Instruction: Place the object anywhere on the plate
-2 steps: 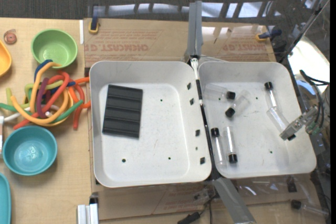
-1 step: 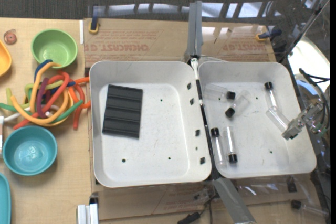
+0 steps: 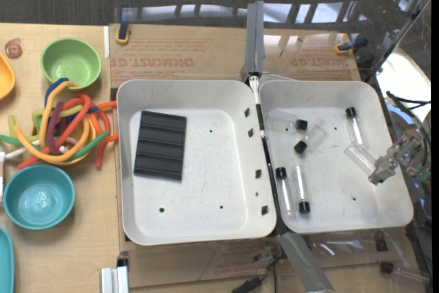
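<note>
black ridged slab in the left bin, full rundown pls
The black slab looks like matte rubber or foam: a rectangle with three raised bands running its length, grooves between. It lies flat on the floor of the left bin, in the far-left part, slightly skewed to the walls. Nothing rests on it, and it touches only the bin floor.

The scene is bright and evenly lit from above. The two white bins, left (image 3: pixel 195 219) and right (image 3: pixel 384 213), are close to washed out, with only faint shading along their inner walls. A black slab (image 3: pixel 160 145) casts almost no shadow. A strong patch of glare (image 3: pixel 401 72) burns out detail at the far right, beside reflective clear sheeting. The clear tubes (image 3: pixel 357 141) are hard to trace against the white. Focus is fair overall; the right edge is soft and muddled.
</note>
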Available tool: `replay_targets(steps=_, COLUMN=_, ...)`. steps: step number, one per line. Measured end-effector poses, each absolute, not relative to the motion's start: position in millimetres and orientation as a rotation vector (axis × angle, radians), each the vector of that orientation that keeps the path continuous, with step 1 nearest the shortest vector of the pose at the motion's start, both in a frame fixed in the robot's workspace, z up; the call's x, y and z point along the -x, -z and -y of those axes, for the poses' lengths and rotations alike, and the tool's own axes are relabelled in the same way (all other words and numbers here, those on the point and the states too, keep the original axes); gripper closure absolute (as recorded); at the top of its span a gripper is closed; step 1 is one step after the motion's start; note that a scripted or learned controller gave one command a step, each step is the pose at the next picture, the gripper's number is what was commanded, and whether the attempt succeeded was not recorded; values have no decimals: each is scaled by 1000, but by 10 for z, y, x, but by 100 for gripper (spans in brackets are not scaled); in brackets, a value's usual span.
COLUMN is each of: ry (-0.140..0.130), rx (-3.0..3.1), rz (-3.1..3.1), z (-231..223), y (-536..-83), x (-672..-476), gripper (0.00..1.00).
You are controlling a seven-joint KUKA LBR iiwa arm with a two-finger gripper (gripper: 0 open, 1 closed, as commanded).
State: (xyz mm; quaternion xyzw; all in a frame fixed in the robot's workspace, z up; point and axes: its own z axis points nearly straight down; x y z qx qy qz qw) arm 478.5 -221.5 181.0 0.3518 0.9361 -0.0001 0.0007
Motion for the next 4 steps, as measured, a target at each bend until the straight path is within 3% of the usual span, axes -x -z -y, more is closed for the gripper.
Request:
replay_targets(steps=3, ry=-1, rx=-605, rz=-3082, z=2211, y=-1629, x=-4784, gripper=100)
replay_targets(steps=4, ry=0, rx=-497, rz=-3098, z=2216, y=-1868, x=-4790, gripper=100)
